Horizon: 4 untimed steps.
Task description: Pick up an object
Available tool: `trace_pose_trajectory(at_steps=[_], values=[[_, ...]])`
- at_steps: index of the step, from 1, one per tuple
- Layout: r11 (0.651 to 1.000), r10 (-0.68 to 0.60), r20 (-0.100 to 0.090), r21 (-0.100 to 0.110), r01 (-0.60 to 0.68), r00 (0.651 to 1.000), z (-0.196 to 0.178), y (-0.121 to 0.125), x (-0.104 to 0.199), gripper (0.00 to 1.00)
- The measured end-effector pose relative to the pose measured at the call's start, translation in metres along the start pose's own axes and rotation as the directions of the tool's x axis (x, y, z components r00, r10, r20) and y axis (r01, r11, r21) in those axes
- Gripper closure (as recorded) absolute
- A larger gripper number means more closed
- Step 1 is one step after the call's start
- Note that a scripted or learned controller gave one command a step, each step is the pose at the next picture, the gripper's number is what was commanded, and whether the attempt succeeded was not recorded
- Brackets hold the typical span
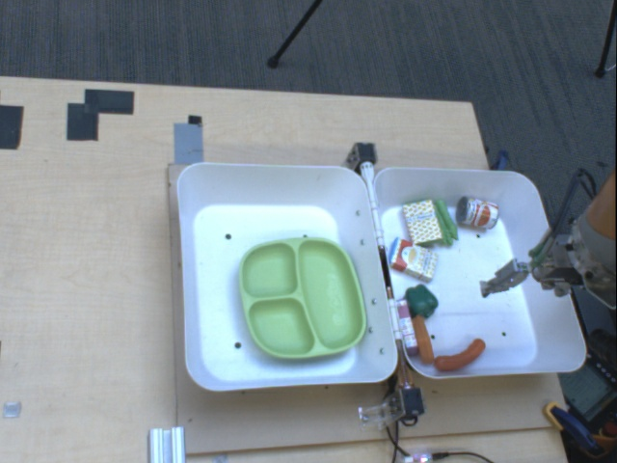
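The arm is cut off by the right edge. The labels on the small can and the two packets are too small to be read.

Grey metal hand — orange-banded arm.

A divided plate lies in the left bin; small items lie in the right bin.
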<state>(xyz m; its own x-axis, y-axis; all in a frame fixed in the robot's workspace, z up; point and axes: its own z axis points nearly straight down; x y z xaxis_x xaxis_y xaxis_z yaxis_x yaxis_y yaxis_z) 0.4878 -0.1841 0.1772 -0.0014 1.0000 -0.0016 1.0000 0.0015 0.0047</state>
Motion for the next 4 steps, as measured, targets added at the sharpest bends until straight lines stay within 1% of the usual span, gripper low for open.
trace_pose_trajectory(at_steps=[1, 2, 3, 4], values=[[1.0, 0.0, 0.0, -0.001, 0.0, 1.0, 0.092, 0.0, 0.015, 0.0], [1.0, 0.001, 0.0, 0.0, -0.001, 1.0, -0.004, 0.0, -0.022, 0.0], [1.0, 0.001, 0.0, 0.0, -0.001, 1.0, 0.092, 0.0, 0.004, 0.0], [1.0, -0.001, 0.001, -0.006, 0.001, 1.0, 0.08, 0.002, 0.004, 1.0]])
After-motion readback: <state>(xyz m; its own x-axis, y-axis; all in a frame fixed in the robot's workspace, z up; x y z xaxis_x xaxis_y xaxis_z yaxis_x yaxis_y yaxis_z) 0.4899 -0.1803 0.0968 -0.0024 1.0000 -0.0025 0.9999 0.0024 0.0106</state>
